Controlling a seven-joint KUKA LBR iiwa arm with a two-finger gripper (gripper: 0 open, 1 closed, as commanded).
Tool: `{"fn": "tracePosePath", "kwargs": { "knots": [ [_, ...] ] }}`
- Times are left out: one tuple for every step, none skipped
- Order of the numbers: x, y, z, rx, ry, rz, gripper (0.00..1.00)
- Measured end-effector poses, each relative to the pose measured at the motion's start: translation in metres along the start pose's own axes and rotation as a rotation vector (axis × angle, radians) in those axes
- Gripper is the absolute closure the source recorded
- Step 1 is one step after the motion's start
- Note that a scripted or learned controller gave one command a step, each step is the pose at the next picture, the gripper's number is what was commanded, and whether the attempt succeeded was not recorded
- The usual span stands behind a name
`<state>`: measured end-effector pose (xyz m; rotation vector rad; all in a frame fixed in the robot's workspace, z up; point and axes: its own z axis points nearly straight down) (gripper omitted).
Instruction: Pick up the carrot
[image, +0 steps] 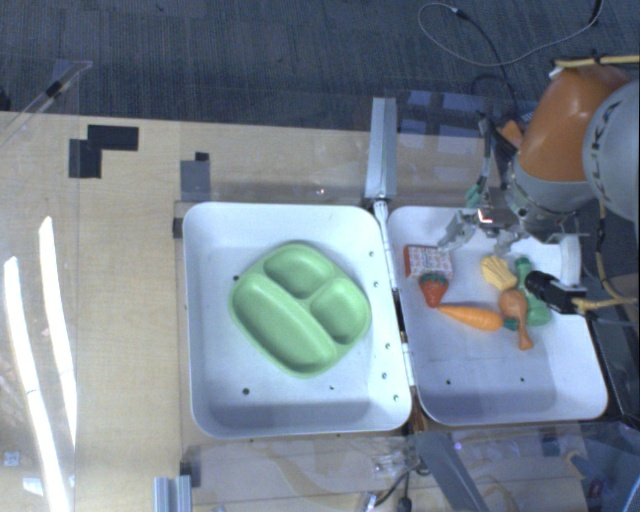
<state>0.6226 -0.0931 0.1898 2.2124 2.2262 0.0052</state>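
Above the right bin (585, 390), my gripper (480, 232) is hovering, fingers spread apart and holding nothing (the carrot (470, 317) is lying nearer the middle), readying a descent.

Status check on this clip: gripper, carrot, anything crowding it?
Gripper open, hovering at right bin's far edge, holding nothing. Carrot flat mid-bin, untouched. Strawberry close at its left tip, drumstick at its right.
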Motion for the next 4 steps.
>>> {"fn": "tracePosePath", "kwargs": {
  "knots": [
    [-0.036, -0.111, 0.066, 0.000, 0.000, -0.338, 0.00],
    [-0.054, -0.043, 0.101, -0.005, 0.000, -0.095, 0.00],
    [-0.053, -0.040, 0.088, -0.013, 0.001, -0.097, 1.00],
    [-0.004, -0.068, 0.004, -0.002, -0.001, -0.039, 1.00]
  ]
}}
